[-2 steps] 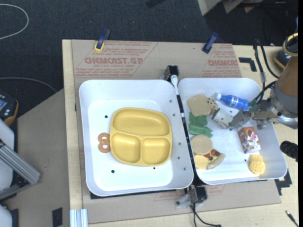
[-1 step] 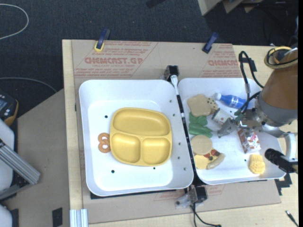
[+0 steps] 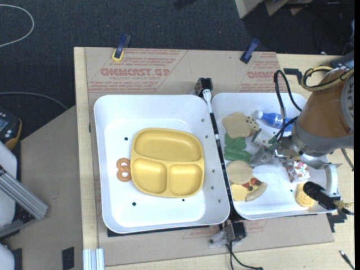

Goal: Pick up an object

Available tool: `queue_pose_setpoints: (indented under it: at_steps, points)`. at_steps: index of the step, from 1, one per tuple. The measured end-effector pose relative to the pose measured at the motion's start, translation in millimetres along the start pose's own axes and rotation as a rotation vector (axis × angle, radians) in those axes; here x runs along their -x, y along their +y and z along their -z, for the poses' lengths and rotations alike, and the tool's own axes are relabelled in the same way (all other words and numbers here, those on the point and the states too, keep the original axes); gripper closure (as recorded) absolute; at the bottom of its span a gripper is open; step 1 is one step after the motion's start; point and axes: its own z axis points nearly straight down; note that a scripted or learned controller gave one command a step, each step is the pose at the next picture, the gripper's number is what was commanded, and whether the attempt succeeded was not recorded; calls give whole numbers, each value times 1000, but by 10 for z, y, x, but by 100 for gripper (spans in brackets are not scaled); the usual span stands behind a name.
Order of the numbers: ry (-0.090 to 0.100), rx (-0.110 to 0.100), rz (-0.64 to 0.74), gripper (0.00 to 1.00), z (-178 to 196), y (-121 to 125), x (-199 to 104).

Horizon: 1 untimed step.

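Observation:
My gripper (image 3: 263, 151) is low in the right bin (image 3: 270, 210), just right of a green toy (image 3: 235, 147) and below a tan bread-shaped piece (image 3: 237, 124). A blue bottle (image 3: 271, 118) lies behind it. In front of it sit a round tan disc (image 3: 240, 171) and a pizza slice (image 3: 254, 190). A small red-and-white packet (image 3: 295, 169) and a yellow waffle piece (image 3: 303, 196) lie under the wrist. I see nothing clearly held in the gripper.
The left bin (image 3: 107, 151) holds a yellow divided plate (image 3: 167, 162) with an orange pretzel (image 3: 122, 169) at its left side. A black divider rail (image 3: 212, 129) runs between the bins. The arm (image 3: 325, 117) covers the right bin's far right part.

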Motion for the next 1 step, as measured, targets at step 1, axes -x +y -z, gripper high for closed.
queue_pose_setpoints:
  at_steps: [1]
  points:
    - [0, 1, 0, 0, -279, -3, -6]
